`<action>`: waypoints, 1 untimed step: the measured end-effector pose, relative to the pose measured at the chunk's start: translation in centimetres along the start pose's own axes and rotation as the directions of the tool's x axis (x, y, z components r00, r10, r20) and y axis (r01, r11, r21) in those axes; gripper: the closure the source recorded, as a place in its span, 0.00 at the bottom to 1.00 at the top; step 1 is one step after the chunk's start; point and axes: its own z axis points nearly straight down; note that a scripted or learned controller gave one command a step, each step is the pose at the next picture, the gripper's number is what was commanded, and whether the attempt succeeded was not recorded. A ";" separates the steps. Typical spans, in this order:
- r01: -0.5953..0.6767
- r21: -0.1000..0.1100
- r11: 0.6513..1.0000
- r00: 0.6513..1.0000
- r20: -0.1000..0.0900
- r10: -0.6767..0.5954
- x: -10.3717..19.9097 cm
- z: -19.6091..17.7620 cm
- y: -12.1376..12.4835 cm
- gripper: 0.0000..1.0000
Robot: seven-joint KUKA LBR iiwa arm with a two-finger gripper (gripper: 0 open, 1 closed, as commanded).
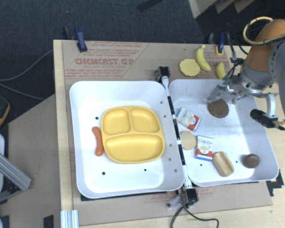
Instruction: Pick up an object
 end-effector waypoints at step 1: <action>0.001 0.010 1.000 1.000 -0.006 -0.001 3.3 0.1 -3.6 0.00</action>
